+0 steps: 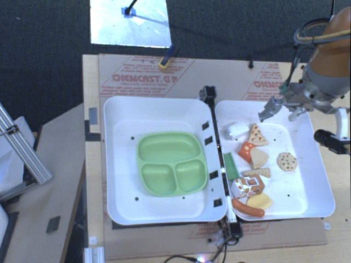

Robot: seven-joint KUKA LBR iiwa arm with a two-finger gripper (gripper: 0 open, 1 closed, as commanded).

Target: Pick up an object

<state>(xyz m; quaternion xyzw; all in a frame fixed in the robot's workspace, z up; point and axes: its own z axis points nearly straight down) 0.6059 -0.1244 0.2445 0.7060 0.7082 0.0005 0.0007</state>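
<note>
Objects to pick: all lie in the right bin, none is lifted yet.
On the counter [137, 73] the left bin [118, 114] carries only a green divided tray [169, 163], and the right bin [315, 199] holds the small food toys: a pizza slice [256, 135], a cookie [286, 161], a sausage [248, 207] near its front edge, and some others along its left wall. The claw [279, 108] hangs above the far edge of the right bin, with nothing between its fingers; open or closed I cannot tell. I judge the task hardly begun: choosing, going down, grasping and lifting all remain.
</note>
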